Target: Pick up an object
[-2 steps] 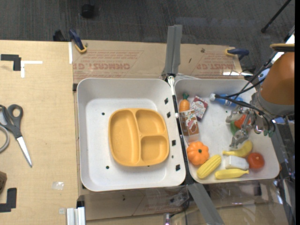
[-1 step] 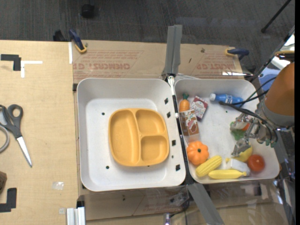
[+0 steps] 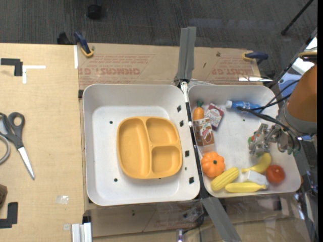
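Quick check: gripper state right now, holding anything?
Gripper: low in the right bin, above the banana; nothing visibly held, and whether it is open or closed cannot be told.

Wooden bench (image 3: 45, 130), two white bins (image 3: 96, 145), scissors (image 3: 19, 140), cardboard (image 3: 131, 64)

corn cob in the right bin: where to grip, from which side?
Probably the corn cob at mid-length, from above, fingers across its narrow width. It lies flat and slanted, with the orange pumpkin close at its upper left and a banana at its lower right, so its ends are crowded.
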Motion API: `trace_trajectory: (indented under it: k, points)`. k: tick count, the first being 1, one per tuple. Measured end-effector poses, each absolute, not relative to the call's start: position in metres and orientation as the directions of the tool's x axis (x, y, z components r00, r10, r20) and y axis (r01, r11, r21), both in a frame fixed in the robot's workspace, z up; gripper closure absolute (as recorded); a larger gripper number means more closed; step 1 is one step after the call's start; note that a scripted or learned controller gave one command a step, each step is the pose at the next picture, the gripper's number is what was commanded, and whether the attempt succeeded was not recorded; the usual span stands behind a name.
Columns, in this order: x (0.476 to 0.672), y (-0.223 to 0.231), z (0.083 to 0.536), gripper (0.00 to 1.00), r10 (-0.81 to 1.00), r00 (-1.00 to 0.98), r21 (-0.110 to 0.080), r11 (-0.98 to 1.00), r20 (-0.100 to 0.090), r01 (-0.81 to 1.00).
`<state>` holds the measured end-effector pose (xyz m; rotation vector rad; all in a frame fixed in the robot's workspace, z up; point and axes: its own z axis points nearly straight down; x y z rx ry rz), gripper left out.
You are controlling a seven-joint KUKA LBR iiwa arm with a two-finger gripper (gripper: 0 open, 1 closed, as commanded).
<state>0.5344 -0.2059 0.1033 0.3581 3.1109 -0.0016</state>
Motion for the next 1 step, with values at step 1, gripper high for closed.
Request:
trace_trajectory:
  k: [1]
  points:
    - [0.5344,-0.2058,0.1033,0.00,0.227,-0.974,0.000,0.974,-0.010,0.227]
